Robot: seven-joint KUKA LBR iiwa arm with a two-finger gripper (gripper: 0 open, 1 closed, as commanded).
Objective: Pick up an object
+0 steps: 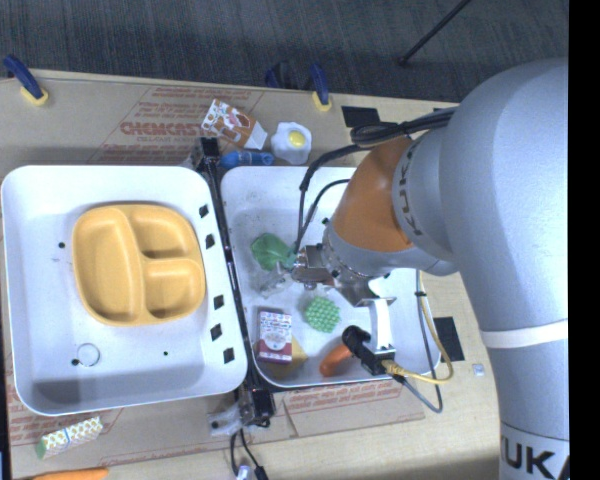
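The right bin holds a smooth green object, a bumpy green ball, a red and white box and an orange carrot-like piece. My gripper reaches down into this bin from the right. It sits just right of the smooth green object and above the bumpy ball. The wrist hides part of the bin floor behind it.
The left bin holds a yellow compartment tray. Behind the bins lie a small carton, a yellow and white object and a blue item. A patterned packet lies at the bench's front left.
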